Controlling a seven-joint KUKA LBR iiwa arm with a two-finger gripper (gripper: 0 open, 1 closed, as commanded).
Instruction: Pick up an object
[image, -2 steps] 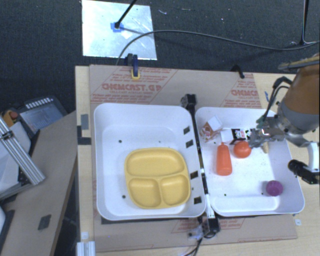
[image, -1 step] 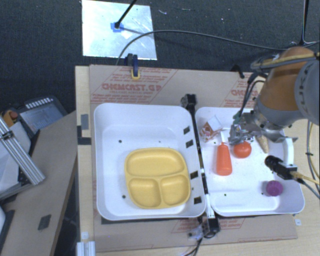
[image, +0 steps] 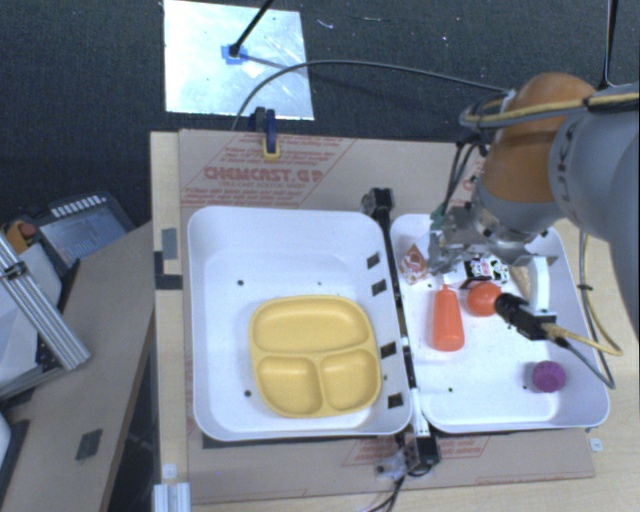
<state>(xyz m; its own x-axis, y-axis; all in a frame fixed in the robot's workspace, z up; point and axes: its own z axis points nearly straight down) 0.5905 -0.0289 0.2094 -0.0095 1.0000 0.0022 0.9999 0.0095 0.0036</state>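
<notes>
**Yellow plate (image: 314, 355) sits idle, arm (image: 590, 150) over right bin (image: 490, 405)**

Purple ball (image: 547, 376) lies nearest there, orange carrot (image: 447, 318) behind. Farther back the gripper (image: 452, 262) hangs just above the carrot's far tip, seemingly lined up for a pick; whether the claw is open or closed cannot be told.

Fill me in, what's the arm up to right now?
The arm reaches in over the right bin, with its gripper low near the bin's upper left, just above the orange carrot-shaped piece and beside a small red ball. Whether it has hold of anything can't be told. A purple ball lies apart; the yellow divided tray sits in the left bin.
</notes>
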